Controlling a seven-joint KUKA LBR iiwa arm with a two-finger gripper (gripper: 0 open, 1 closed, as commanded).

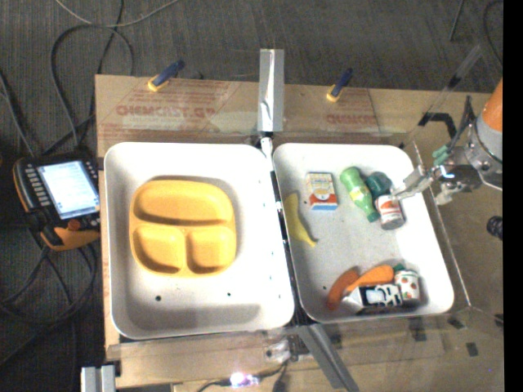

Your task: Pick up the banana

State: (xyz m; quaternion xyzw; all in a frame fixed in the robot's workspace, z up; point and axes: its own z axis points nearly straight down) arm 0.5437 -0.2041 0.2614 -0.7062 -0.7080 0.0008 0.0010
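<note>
Starting at the left, a tablet (65,188) sits on the floor beside the bench, well apart from the work. The left bin (118,300) holds a yellow tray (185,227) with three compartments, lying flat near the bin's middle; nothing rests in it, so it looks like a drop-off spot rather than part of this step.

A metal post (270,92) stands behind the seam where the two bins meet, and two clamps (166,74) pin the cardboard backing to the bench, probably to keep it from shifting.

The right bin (433,243) carries all the loose items. The banana (299,219) lies flat along this bin's left wall, just beside the seam, its length running front to back. It is apart from the other objects, which leaves room on its right side, though the wall close on its left may crowd a grasp. Next comes a small box (322,191), then a green bottle (357,191) touching a dark teal item (378,184) and a small can (391,212). Near the front lie a carrot (358,282) and a printed carton (386,293), touching.

The gripper (452,178) hangs over the bin's right edge, near the can and well away from the banana. Whether the claw is open or closed cannot be told. Nothing is seen held, so the pick seems not yet begun.
</note>
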